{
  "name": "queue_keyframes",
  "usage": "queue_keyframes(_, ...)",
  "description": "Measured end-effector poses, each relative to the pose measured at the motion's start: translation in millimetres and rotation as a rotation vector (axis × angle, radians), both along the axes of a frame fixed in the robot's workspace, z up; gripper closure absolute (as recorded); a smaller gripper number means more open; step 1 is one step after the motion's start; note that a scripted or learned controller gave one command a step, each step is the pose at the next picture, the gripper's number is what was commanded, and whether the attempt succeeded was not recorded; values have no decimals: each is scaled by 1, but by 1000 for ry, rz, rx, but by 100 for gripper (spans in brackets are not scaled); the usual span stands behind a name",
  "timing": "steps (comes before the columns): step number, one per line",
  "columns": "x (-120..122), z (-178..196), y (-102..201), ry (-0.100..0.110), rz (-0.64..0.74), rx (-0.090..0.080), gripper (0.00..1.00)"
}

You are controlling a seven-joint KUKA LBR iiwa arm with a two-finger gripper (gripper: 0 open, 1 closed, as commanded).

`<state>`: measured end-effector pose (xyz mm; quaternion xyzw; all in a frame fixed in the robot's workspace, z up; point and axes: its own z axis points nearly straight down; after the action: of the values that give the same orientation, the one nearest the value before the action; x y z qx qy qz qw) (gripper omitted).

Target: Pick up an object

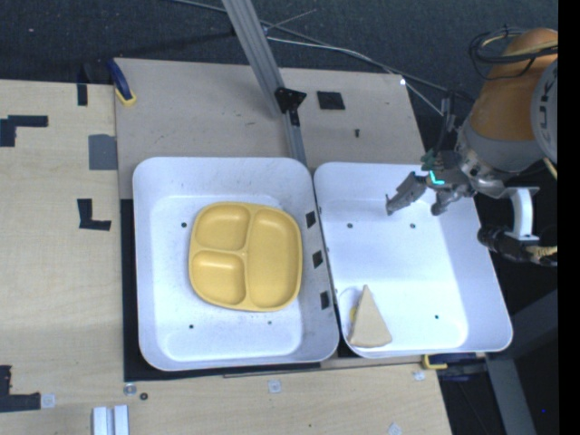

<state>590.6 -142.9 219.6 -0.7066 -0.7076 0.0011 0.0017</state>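
1. The claw (419, 198) hangs open and empty over the right bin's (471, 270) far end.
2. The tan wedge (367, 318) lies at that bin's near-left corner, well apart, long axis running near-to-far.

Two bins sit side by side on the bench (54, 243), their inner walls touching. The left bin (154, 333) holds a sectioned plate (245, 256), which lies near the middle of the bin floor. The right bin (471, 324) holds a wedge-shaped object (368, 319) in its near left corner, just beside the inner wall. The gripper (421, 198) is positioned over the far part of the right bin, well apart from the wedge-shaped object. The arm (512, 107) enters from the right, behind the right bin.
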Motion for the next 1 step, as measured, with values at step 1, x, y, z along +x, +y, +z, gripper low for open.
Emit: queue_keyframes(1, 1, 1, 0, -2, 0, 0, 0)
